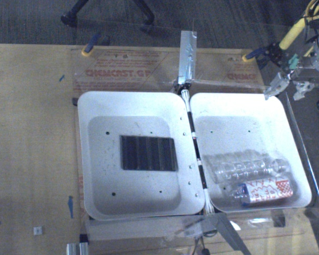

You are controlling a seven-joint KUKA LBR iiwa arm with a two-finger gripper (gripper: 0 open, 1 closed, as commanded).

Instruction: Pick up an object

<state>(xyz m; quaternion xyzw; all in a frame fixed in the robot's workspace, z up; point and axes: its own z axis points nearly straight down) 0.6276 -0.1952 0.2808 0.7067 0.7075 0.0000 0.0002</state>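
A dark ribbed rectangular pad [148, 153] lies flat in the middle of the left bin [95, 116]. In the right bin [228, 110], a clear plastic bottle [247, 167] lies on its side near the front. Just in front of it rests a smaller bottle with a red and white label [266, 190], also on its side. My gripper [274, 87] hangs at the far right corner of the right bin, well away from both bottles, with nothing seen in it.
The bins touch along a central seam [194, 142]. A metal bracket [187, 57] stands behind the seam. Yellow and blue clamps [90, 45] hold a clear sheet at the back. Cables and the arm [308, 62] crowd the top right.
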